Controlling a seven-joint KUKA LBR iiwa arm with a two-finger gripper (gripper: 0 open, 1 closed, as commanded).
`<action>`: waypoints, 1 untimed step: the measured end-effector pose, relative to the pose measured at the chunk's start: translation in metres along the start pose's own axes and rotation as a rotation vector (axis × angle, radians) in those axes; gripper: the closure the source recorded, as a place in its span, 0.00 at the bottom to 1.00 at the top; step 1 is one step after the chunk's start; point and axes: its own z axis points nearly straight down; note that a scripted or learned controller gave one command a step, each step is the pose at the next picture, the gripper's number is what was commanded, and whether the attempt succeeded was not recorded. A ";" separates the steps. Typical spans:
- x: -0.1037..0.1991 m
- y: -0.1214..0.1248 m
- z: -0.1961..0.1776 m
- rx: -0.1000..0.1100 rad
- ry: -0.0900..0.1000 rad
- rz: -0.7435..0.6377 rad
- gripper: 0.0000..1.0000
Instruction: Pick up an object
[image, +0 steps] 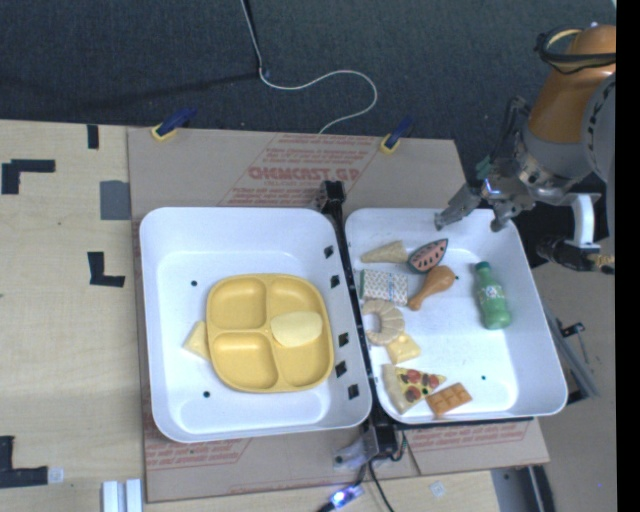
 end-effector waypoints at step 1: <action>-0.004 -0.007 0.062 0.006 0.000 0.000 0.00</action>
